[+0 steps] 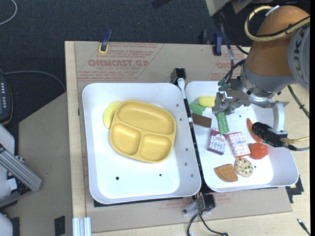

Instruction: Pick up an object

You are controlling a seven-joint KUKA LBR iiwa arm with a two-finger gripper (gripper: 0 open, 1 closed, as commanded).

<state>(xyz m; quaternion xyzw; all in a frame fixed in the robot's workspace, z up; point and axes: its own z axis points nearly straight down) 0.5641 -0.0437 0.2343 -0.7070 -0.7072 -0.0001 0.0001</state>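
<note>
Green stick-shaped toy [223,123] looks like the likeliest target here; it lies in the right bin [283,173], near that bin's upper middle, slanting down from right under the gripper [224,102]. The gripper sits low over its top end, so my guess is the arm is lining up on it or about to close; whether the jaws are spread or pinching, I honestly cannot tell, since the wrist and its cabling cover them from this angle.

Around it the bin is crowded, which is probably why the approach is straight down; a corn cob [207,101] on something green lies just left of the gripper, a brown block [201,120] just below that, and two small printed packets [217,142] [237,143] sit beside the stick's lower end. Lower still there's a cookie [243,167] touching a toast-like piece [226,172], and a red tomato-ish thing [259,150] off to the right.

The left bin [98,132] holds a yellow divided tray [142,130], upside-down by the look of it, with a yellow piece [109,113] poking out from under its left edge; can't say what that is. The stick's top end is hidden too.
</note>
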